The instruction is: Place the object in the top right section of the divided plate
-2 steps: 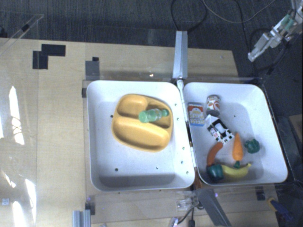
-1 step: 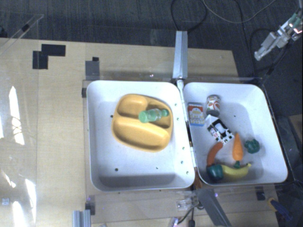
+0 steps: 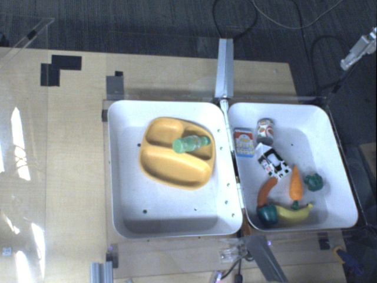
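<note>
Checking placement now: green bottle [image 3: 191, 144] lies on its side at 2 o'clock on the yellow divided plate [image 3: 171, 168], in the left bin [image 3: 121, 175]. Looks to me like it sits in the top right section, its tail maybe riding the divider ridge. Doing this well means confirming it's settled inside 1 section, and any retreat goes straight up, no nudging. Arm pose and gripper opening: I can't tell from this feed.

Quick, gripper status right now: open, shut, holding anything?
Gripper: cannot be told from the camera view. The green bottle already lies free on the yellow divided plate, in its top right section.
</note>
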You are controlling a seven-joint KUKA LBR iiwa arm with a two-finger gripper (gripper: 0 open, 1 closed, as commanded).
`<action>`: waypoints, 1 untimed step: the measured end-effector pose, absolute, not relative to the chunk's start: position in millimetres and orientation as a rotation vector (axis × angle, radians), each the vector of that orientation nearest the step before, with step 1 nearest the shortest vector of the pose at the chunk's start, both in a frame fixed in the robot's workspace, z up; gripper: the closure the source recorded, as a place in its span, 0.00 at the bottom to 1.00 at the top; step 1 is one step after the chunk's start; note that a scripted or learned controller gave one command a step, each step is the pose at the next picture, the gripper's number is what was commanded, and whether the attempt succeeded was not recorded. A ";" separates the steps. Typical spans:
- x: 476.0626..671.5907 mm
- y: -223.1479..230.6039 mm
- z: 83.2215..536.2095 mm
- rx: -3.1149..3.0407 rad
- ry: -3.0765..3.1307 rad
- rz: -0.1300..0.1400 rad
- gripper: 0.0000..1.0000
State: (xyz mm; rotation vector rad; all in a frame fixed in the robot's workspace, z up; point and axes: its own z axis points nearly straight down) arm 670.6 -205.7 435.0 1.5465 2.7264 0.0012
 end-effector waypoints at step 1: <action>670.8 -204.7 434.9 1.547 2.726 0.001 0.00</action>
